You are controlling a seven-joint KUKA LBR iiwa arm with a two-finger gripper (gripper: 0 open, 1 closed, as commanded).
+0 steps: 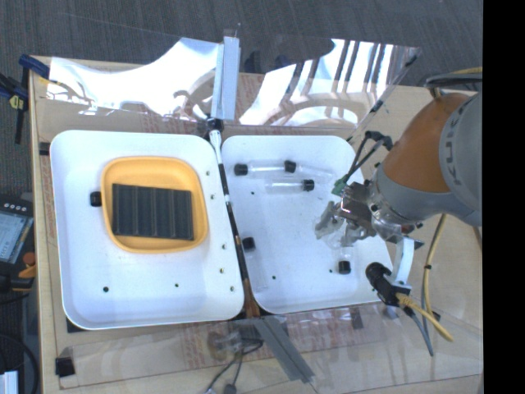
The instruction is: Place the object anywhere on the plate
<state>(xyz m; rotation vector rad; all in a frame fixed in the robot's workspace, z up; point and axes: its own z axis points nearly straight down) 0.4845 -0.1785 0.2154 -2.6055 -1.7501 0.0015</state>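
The object to be placed is hard to pick out: something pale and see-through point(335, 228) sits right at the pincer point(338, 222), low over the floor of the right bin point(283, 290), but I cannot tell whether it is lifted, touched or just lying beneath the tool. Whether the pincer is spread or pressed together is also beyond what the picture shows, since the tip is a blur of grey metal and clear plastic.

Starting at the near edge of the table point(148, 359), the right bin's front rim comes first. Just past it, a small black cap point(344, 266) lies under the arm's wrist, and another small black piece point(248, 243) lies near the divider between the bins. Above these hangs the pincer, and the grey arm point(426, 167) with its orange band runs off to the right. Farther back in the same bin lie two clear tubes with black caps point(264, 169), one behind the other.

The yellow plate point(123, 175) rests in the left bin point(90, 294), well apart from the pincer, with a dark ribbed rack point(153, 211) on it and a small black bit point(96, 198) at its left rim.

As I judge it, the task is at an early stage. A secure grasp, the lift, the carry across the divider and the release on the plate all remain.
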